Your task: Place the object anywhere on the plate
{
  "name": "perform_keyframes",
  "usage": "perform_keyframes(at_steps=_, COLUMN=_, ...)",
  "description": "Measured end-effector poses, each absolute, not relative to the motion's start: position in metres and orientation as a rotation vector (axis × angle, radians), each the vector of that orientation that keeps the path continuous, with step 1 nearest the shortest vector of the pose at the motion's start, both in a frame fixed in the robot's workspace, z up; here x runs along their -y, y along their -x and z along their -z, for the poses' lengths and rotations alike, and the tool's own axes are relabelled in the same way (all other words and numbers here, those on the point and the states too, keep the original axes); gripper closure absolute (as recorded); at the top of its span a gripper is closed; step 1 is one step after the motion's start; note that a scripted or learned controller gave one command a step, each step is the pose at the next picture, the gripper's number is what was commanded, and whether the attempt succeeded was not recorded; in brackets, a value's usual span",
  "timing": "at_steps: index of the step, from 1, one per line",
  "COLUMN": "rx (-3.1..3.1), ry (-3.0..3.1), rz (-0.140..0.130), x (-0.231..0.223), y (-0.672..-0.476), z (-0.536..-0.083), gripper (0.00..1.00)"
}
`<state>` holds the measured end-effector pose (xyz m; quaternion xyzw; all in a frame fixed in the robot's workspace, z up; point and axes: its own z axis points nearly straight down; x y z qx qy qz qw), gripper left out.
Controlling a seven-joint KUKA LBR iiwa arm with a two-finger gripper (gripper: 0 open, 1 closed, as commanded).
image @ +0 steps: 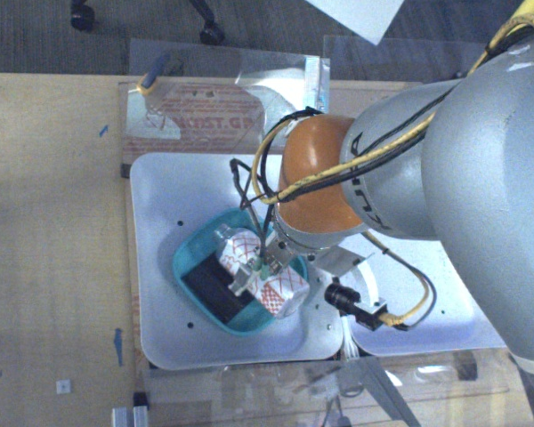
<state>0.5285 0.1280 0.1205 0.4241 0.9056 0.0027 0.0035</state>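
A: Two white bins on the counter [53, 238], side by side. Left bin [160, 203] is the landmark. Qty inside?

B: One teal plate [191, 258], roughly centre of left bin, tilted edge toward bin's near side. On it: one black flat item [215, 290], lying on the plate's near half. Also one crumpled white object w/ red pattern [280, 294], resting at the plate's right rim, partly over it.

A: Arm?

B: Grey arm, orange band [316, 181] above wrist, comes in from the right bin [427, 327] side, hangs over left bin's right half. Hand [260, 272] sits low over the plate, right at the patterned object.

A: Hand state?

B: Can't tell; wrist and object hide it. Can't say if the object is gripped.

A: Misc?

B: Yellow and black cables along the arm. Behind left bin: one clear plastic bag w/ red print [205, 118] on the counter, touching the bin's far edge. Office chair base [147, 3] on floor beyond counter.
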Motion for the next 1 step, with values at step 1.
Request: perform_keyframes(at_steps=1, rx=-2.949, ry=-1.073, rz=-0.003, x=-0.1404, y=-0.5428, z=-0.2159, gripper=0.0)
